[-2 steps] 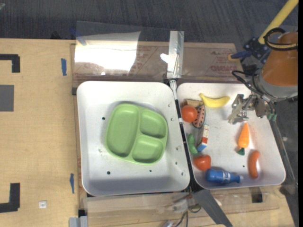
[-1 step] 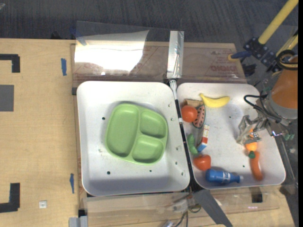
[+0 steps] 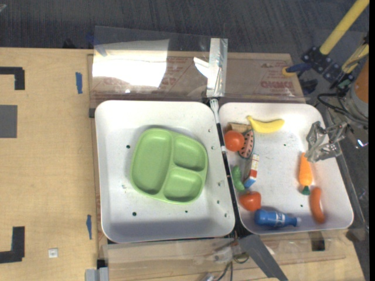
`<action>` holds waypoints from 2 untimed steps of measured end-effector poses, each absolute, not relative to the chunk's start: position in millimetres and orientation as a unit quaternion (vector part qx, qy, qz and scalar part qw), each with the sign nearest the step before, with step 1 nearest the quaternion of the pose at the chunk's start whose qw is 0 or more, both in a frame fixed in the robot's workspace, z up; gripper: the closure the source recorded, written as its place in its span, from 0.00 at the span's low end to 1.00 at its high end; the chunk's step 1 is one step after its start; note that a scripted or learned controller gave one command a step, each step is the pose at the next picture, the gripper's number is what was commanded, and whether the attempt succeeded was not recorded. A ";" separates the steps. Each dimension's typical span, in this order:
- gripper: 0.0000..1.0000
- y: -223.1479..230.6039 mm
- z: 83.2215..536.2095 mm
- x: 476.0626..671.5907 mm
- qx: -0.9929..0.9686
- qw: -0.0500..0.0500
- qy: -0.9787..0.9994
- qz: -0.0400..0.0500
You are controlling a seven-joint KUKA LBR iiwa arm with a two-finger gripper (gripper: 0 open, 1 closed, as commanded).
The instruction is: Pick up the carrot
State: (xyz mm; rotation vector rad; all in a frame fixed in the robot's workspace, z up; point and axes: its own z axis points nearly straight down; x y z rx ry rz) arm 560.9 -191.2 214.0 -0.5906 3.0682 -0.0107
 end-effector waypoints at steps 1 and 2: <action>0.00 -190.8 208.6 558.5 -0.189 0.004 0.982 0.000; 0.00 -193.3 96.4 514.4 -0.179 0.002 0.984 0.000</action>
